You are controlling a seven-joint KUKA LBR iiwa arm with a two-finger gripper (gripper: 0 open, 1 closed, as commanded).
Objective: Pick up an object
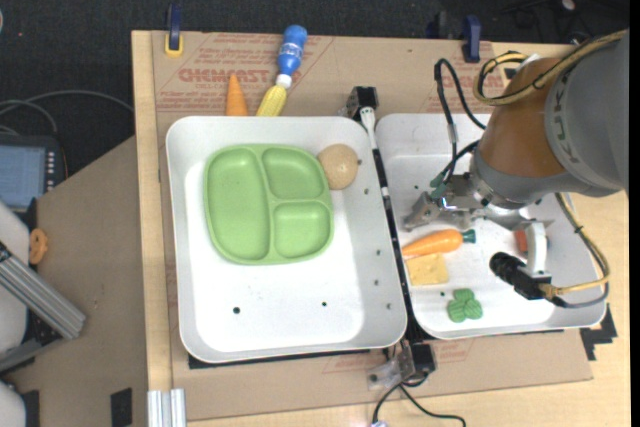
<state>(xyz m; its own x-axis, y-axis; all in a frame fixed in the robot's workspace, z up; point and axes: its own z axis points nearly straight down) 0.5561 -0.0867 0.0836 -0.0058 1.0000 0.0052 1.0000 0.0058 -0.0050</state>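
A wooden bench point(150, 215) carries two white bins. Over the right bin point(575, 310), the gripper point(432, 207) hangs just above a carrot point(432, 242); whether its claw is spread or closed cannot be told. Beside the carrot lie a cheese wedge point(428, 270) and broccoli point(462, 306).

My own wrist point(520, 150) covers the middle of the right bin point(420, 137), so whatever lies beneath it stays hidden. My jaws point(432, 205) are too small and cluttered to tell how they stand. A red object point(521, 241) peeks out past my wrist, mostly covered. My arm runs off the right edge. The orange carrot-like thing point(235, 97) is half hidden behind the left bin's rim point(260, 122).
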